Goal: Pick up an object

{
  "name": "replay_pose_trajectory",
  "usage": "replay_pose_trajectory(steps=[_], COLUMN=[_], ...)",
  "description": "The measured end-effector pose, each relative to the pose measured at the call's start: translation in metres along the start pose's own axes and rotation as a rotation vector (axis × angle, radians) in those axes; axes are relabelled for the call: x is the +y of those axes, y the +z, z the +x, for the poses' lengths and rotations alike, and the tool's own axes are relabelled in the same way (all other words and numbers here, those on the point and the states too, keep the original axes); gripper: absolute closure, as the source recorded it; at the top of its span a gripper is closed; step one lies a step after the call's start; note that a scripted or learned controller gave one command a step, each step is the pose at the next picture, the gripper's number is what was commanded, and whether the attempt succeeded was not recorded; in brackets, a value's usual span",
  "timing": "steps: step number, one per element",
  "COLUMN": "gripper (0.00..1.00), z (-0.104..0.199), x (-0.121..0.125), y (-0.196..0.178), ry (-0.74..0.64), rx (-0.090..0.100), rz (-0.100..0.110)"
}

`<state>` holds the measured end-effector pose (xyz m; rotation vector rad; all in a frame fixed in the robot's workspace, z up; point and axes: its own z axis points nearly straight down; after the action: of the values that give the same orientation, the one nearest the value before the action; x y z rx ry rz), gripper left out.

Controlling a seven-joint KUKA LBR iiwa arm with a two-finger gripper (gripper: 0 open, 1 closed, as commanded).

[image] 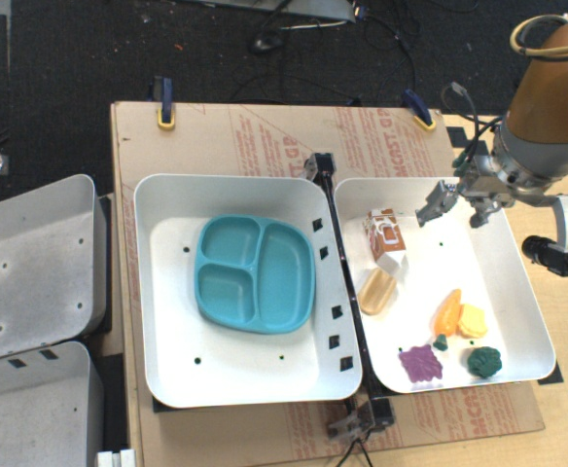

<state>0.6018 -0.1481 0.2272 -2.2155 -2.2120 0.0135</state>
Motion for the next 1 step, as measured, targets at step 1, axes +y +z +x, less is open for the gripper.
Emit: replay_pose_trajectory(steps=[1], gripper=[0.00], z=[0.0006], x=[0.0025], y=[-0.0085], ry=[-0.003], rx=[-0.002], rz=[-0.014])
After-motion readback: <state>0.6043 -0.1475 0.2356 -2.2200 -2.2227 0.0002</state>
